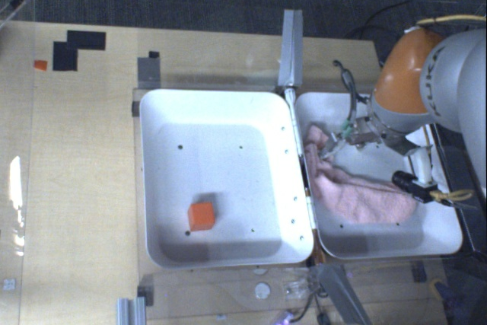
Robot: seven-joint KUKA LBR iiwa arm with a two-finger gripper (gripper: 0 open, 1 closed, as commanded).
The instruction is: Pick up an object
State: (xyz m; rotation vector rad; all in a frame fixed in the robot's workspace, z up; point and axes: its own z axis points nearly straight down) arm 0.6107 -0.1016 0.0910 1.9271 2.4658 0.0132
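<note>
Two candidate objs: pink cloth (358,194) in the right bin (449,240), bunched along the bin's 9 o'clock wall and spread toward 4 o'clock; orange block (202,215) in the left bin (228,106), at about 7 o'clock of its floor, alone, well apart from the arm.

Gripper (338,139) was low over the cloth's upper end, at roughly 10 o'clock of the right bin, touching or v. near the folded corner. Can't tell whether it was clenched or released: tips too small and lost against cloth/cable clutter. No cloth visibly between them, so I didn't count it as held.

Step, my read: at grasp point on cloth, pre-lift. Block looked untouched.

Next move calls for: clench on a fold w/ enough fabric, then straight lift; cloth is limp so it'd drape and drag on the divider side wall. Risk: pinching just a thin edge and slipping, or the tips bottoming on the bin floor.
</note>
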